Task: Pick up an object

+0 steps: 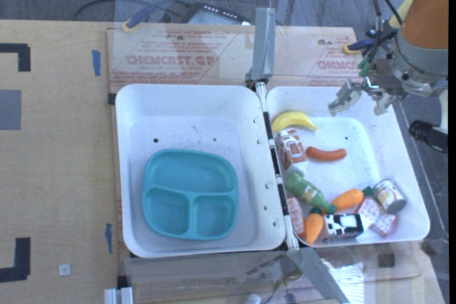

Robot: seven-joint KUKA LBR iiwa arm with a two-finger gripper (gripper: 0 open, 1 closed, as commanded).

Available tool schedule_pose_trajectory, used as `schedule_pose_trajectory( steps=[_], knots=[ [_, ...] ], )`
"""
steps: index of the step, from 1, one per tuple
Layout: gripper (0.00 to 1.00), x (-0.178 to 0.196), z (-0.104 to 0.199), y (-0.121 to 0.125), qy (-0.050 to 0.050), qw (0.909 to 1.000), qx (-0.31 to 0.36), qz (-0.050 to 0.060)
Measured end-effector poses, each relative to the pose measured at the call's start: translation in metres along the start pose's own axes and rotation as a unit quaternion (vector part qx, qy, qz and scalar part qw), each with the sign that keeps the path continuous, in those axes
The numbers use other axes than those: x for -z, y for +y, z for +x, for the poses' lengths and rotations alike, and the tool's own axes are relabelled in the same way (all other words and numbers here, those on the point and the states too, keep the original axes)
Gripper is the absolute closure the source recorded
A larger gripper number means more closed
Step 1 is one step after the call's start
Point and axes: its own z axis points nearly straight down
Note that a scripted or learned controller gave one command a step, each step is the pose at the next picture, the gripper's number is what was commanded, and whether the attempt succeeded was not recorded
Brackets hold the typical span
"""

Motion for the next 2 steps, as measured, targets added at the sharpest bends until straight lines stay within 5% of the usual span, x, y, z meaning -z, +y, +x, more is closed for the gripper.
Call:
schedule_pose_trajectory(
  steps=[1, 2],
  knots=[
    [0.00, -0.164, -0.027, 0.031, 0.000, 0.9942, 0.107, -0.001],
    [0.00, -0.193, -0.014, -0.024, -0.001, 0.9951, 0.099, -0.002]
  ],
)
